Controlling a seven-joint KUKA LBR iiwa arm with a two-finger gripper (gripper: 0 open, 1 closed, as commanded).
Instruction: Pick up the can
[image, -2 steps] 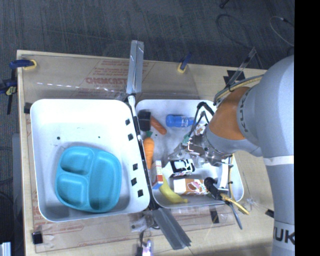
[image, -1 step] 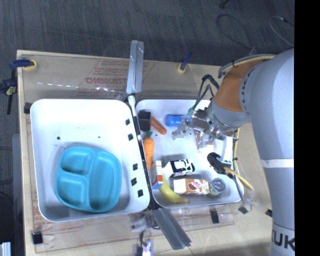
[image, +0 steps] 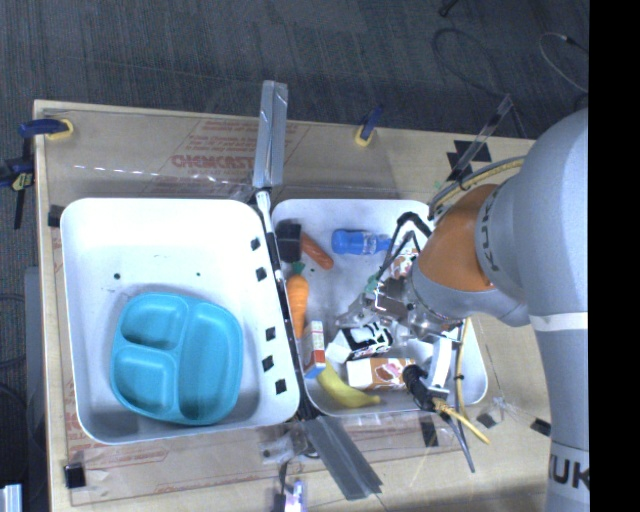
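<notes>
Right bin (image: 345, 212): 1 banana (image: 345, 388), 2 carrots (image: 298, 300).

Looks down at a slant from above the bench (image: 150, 140), far enough to take in both bins: left bin (image: 90, 240), right bin (image: 330, 212). Arm (image: 540, 230) enters from the right.

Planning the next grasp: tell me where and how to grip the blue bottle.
Grip the blue bottle across its mid-body, coming down from above. It lies on its side, lengthwise along the bin's far wall, with bare floor either side, so a pinch across its width likely fits.
</notes>
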